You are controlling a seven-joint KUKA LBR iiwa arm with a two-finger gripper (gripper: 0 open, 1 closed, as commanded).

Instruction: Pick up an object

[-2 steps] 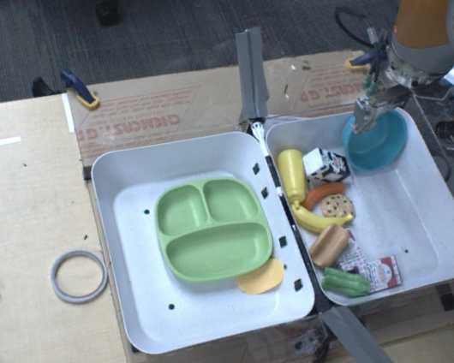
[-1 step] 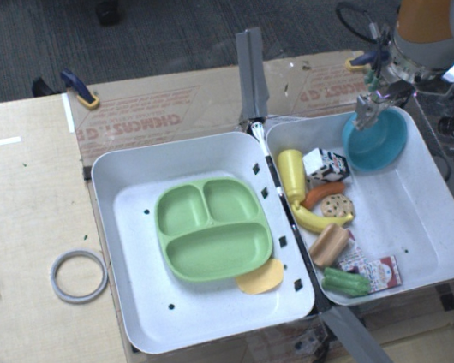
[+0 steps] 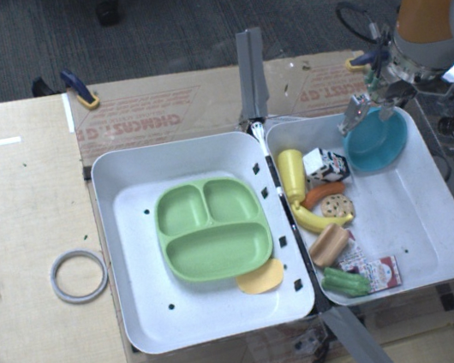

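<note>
Lowest in frame, the green pepper (image 3: 345,280) lies in the right bin (image 3: 430,245). Upper right, our gripper (image 3: 368,107) pinches the blue bowl (image 3: 377,143) by its rim; we judge it light, stiff, slippery.

Two white bins (image 3: 128,263) sit mid-frame: one green divided plate (image 3: 214,229) and one yellow disc (image 3: 261,279) left, one blue bowl (image 3: 377,144) right.

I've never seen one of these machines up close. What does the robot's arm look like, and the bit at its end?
The arm is a rounded grey body with a broad orange band above the wrist. Its end narrows to a small metallic gripper of silvery parts, with a touch of blue and yellow close by. Dark cables loop beside it.
</note>
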